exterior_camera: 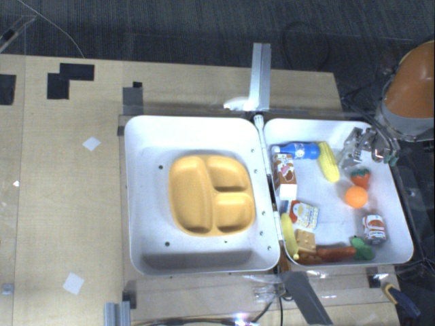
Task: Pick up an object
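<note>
The right bin (401, 202) holds several toy foods: a blue bottle (300, 150), a yellow corn cob (328, 161), a red strawberry (361, 178), an orange ball (356, 197), a small can (374, 228) and a brown carton (285, 170). My gripper (353, 153) hangs over the bin's far right part, just right of the corn cob and just above the strawberry. I see nothing lifted out of the bin. The arm's orange band (411, 80) shows at the right edge.
The left bin (143, 202) carries a yellow divided tray (209, 193). Along the right bin's near side lie a snack packet (305, 214), a banana (288, 233), a red sausage (327, 253) and a green item (363, 248). A metal post (261, 73) stands behind the bins.
</note>
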### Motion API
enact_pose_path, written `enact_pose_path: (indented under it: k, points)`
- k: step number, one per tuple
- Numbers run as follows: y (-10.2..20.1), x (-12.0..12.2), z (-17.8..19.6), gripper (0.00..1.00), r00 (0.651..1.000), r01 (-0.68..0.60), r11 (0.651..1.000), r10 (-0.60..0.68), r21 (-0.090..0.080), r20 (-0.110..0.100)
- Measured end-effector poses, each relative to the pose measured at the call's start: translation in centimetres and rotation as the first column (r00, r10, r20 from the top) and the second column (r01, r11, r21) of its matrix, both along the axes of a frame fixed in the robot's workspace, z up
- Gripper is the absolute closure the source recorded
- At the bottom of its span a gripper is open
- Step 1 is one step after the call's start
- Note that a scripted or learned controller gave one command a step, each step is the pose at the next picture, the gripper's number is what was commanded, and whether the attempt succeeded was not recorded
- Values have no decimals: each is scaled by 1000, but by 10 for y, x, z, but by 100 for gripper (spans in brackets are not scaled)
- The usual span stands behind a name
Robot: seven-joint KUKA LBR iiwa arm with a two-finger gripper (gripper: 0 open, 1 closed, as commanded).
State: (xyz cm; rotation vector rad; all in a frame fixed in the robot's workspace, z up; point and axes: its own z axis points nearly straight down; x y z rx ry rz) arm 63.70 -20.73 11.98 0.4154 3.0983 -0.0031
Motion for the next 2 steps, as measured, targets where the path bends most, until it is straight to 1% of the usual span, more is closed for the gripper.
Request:
enact_pose_path:
  k: [1, 2]
  points:
    - [3, 22, 15, 100, 980, 198, 980, -198, 4, -2]
    - [3, 22, 15, 0, 980, 197, 980, -197, 4, -3]
